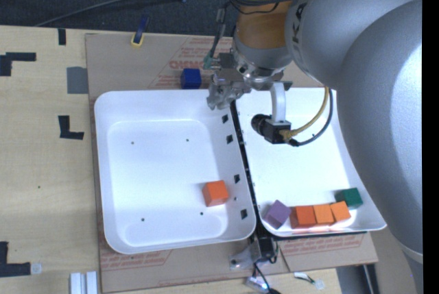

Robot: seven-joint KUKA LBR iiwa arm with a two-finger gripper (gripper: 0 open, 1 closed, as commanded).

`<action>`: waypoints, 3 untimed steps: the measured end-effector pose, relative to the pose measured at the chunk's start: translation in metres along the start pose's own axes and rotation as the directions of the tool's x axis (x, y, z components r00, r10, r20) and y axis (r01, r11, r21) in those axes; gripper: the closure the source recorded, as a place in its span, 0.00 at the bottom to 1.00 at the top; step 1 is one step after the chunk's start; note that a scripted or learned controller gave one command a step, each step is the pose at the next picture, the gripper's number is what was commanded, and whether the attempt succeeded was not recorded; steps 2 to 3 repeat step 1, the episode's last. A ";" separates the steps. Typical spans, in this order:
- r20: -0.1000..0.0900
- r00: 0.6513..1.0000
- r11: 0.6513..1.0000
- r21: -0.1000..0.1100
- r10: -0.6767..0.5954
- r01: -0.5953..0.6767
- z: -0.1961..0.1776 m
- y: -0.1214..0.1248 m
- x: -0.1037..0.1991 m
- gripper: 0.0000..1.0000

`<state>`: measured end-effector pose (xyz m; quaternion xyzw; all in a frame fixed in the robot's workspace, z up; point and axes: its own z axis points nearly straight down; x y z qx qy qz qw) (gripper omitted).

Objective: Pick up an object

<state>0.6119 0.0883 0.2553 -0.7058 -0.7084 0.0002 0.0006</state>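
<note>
**Two bins on the bench, with the arm poised over their shared edge**

Left to right. The left bin [110,169] is a shallow white tray resting on a cardboard sheet [116,53]. It contains a single orange cube [215,192], lying on the tray floor near the right wall, toward the near end. Just outside this bin, beyond its far rim, a blue cube [191,77] sits on the cardboard; farther left on the same sheet lies a small yellow-and-blue clip [140,32].

The right bin [309,169] abuts the left one along a central seam. Its contents are grouped along the near rim: a purple block [277,214] closest to the seam, then two orange blocks [314,215] set side by side and touching, then a green block [350,197] just beyond them, toward the bin's outer corner.

The gripper [221,95] hangs beneath the arm's orange band [274,1], at the far end of the seam between the two bins, over the far right corner of the left bin. It is well apart from every block inside the bins; the nearest object is the blue cube outside the rim. Nothing is visible in its grasp. How wide it stands cannot be made out from this slanted overhead view.
</note>
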 end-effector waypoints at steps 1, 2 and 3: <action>0.001 1.000 1.000 -0.001 0.003 -0.003 0.000 0.000 -0.002 0.00; 0.001 1.000 1.000 -0.001 0.003 -0.003 0.000 0.000 -0.002 0.00; 0.001 1.000 1.000 -0.001 0.003 -0.003 0.000 0.000 -0.002 0.00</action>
